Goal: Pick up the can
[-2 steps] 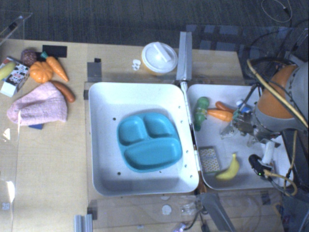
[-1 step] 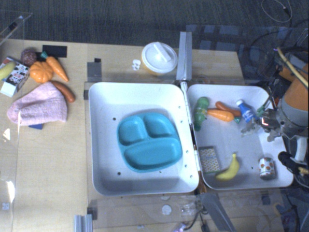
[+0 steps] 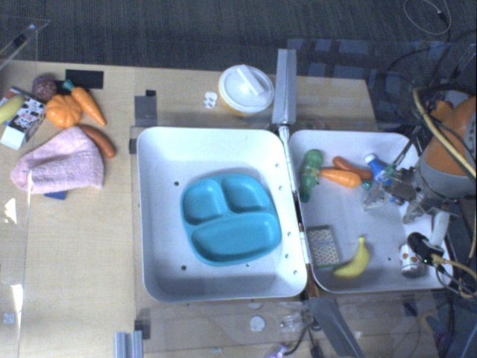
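White right bin (image 3: 376, 226): the can (image 3: 408, 262) sits in its lower right corner in the camera view, to the right of the banana (image 3: 352, 261). Hand (image 3: 381, 191) is in the same bin, farther up the view near the carrot (image 3: 339, 176), apart from the can. Cannot tell whether the hand is spread or pressed together.

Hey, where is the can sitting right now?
In the camera view, the can stands in the lower right corner of the right bin, just right of the banana.
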Action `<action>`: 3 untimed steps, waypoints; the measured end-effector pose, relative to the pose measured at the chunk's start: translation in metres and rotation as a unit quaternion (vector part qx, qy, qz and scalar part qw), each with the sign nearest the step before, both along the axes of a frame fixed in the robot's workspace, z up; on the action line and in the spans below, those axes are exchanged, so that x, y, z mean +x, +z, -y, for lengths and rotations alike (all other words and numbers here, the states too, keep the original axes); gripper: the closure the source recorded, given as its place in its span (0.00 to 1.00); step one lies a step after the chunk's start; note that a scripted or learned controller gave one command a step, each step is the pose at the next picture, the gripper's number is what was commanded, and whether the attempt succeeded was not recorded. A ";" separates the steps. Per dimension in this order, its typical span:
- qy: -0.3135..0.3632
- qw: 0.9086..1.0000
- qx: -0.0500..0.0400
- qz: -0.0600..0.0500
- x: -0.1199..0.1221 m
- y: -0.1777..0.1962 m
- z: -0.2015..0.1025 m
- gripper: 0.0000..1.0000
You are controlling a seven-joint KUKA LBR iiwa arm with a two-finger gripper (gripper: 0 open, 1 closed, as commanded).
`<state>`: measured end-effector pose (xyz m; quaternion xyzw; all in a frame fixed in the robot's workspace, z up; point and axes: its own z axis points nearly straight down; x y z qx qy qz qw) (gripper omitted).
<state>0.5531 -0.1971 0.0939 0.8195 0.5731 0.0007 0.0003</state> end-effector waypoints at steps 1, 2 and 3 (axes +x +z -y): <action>-0.011 1.000 -0.001 0.002 0.054 -0.007 -0.003 0.00; 0.124 0.992 -0.002 0.004 0.003 -0.005 -0.012 0.00; 0.118 0.993 -0.002 0.003 0.044 -0.007 -0.003 0.00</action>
